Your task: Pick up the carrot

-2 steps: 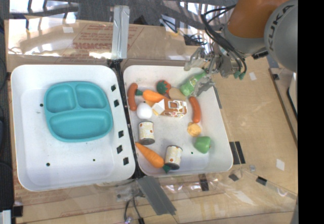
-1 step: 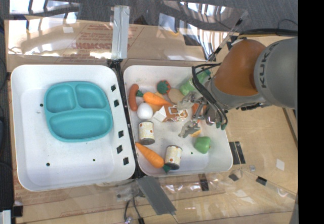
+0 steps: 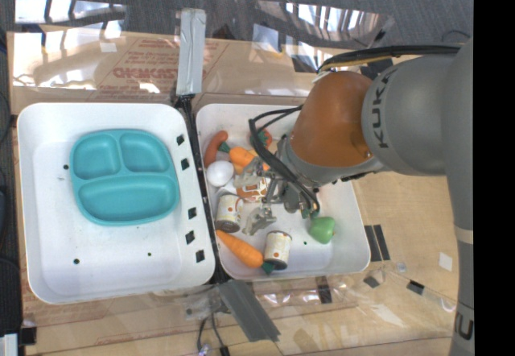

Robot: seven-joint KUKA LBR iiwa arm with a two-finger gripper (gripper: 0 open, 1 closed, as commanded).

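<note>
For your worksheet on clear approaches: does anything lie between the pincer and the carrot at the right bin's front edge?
Nothing visible does. The pincer hangs just behind the carrot, with bare bin floor between. A small can lies beside the carrot's right end.

On my grey arm (image 3: 418, 117) I read "KUKA" in dark letters, running down the casing beside my orange band (image 3: 334, 125). The cardboard (image 3: 145, 64) behind the bins bears red print, too glared to make out.

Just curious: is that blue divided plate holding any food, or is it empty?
Empty. The teal plate lies flat in the left bin, and all three of its compartments show bare.
</note>
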